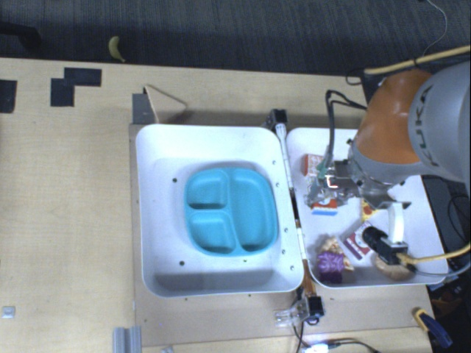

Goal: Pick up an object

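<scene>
A small red, white and blue packet lies flat in the right bin, towards its left wall. The gripper hangs directly above the packet's upper edge, so close that contact cannot be judged. Whether it is spread or pressed together cannot be told from this angle. A red and white wrapper sits just beyond it. A purple lump and a red and white box lie nearer the front. The left bin holds a blue divided plate. Both bins rest on the pale table.
</scene>
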Controlling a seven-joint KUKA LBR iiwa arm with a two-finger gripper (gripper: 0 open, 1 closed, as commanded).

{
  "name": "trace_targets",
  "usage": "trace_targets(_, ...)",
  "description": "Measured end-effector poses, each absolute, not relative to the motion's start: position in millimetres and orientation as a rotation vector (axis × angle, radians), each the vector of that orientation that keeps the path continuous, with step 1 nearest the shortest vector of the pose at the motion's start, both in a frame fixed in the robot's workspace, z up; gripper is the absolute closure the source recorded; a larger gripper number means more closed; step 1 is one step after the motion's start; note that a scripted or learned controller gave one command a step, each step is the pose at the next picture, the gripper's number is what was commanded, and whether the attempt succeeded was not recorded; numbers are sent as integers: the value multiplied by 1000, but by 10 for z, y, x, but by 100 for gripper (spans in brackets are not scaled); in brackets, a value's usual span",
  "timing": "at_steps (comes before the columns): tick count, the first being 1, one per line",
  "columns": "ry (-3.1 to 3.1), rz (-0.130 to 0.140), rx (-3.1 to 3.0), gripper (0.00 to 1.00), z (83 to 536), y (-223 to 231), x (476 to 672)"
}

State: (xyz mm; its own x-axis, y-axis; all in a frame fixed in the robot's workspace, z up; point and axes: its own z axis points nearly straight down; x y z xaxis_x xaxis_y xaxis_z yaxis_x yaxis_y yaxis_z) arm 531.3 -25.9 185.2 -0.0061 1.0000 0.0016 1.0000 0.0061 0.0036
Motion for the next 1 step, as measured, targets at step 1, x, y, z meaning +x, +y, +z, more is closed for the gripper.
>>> trace_targets(1,2224,1,2219,100,1987,-531,4868)
